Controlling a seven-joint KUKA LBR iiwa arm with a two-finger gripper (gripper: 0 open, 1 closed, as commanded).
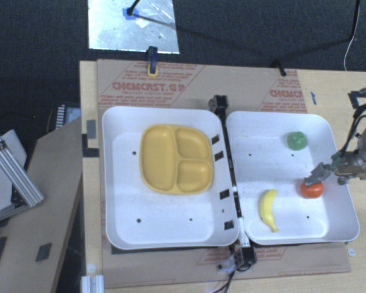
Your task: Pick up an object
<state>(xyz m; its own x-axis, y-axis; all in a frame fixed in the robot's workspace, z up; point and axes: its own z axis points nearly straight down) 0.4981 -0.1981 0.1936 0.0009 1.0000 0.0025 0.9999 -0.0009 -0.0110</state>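
Observation:
In the right bin [338,221] lie three objects: a small green ball-like thing [297,140] at the back, a red tomato-like fruit [312,190] by the right side, and a yellow banana [268,209] toward the front. My gripper [318,175] reaches in from the right edge and sits low, right over the top of the red fruit, touching or nearly touching it. The fruit still rests on the bin floor.
The left bin [125,224] holds a yellow divided plate [174,159]. A black divider strip [227,163] runs between the two bins. A cable loops near the arm at the right edge [354,127].

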